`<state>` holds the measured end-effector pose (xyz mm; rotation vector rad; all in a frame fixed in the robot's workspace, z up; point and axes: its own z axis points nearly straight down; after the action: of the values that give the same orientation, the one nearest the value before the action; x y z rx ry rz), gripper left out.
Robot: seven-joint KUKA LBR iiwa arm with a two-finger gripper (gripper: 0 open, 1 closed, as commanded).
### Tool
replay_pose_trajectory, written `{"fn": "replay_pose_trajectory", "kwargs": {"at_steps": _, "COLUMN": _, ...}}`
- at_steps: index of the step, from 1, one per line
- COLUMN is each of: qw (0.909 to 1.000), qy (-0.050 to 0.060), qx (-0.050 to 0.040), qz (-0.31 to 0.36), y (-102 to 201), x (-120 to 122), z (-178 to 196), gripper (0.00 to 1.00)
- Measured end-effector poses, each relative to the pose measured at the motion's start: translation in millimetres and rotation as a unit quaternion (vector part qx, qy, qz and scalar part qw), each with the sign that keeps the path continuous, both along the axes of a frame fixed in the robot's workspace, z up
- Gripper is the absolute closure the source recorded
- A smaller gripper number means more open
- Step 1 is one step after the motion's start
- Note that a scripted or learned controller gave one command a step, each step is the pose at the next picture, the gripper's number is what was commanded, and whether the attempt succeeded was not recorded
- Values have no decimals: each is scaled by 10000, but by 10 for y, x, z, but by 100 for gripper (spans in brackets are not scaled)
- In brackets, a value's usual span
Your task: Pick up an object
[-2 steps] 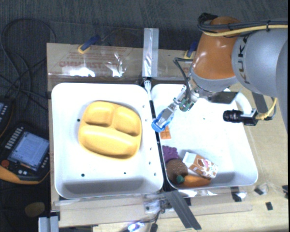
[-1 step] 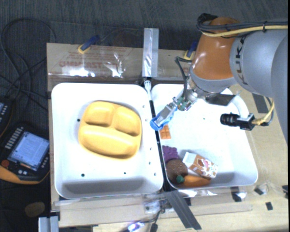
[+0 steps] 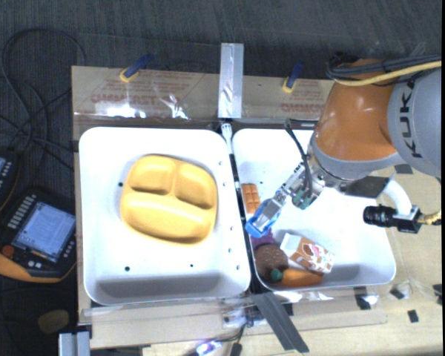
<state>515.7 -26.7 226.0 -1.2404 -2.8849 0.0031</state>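
My gripper hangs low over the left part of the right bin, its blue tip close to the bin's left wall. A brown wafer bar lies just left of the tip. Right below the tip a purple item peeks out, partly hidden. Toward the front of the bin lie a dark brown ball, an orange carrot and a white and orange packet. Nothing shows clearly in the gripper's hold.
A yellow divided plate lies in the left bin. The arm's orange band and grey wrist cover the back of the right bin. A ridge between the bins runs close to the gripper.
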Motion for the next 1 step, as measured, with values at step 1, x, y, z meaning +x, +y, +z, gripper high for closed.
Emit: {"fn": "replay_pose_trajectory", "kwargs": {"at_steps": 1, "qw": 9865, "qy": 3, "qx": -3, "qz": -1635, "y": 423, "x": 232, "z": 136, "gripper": 100}}
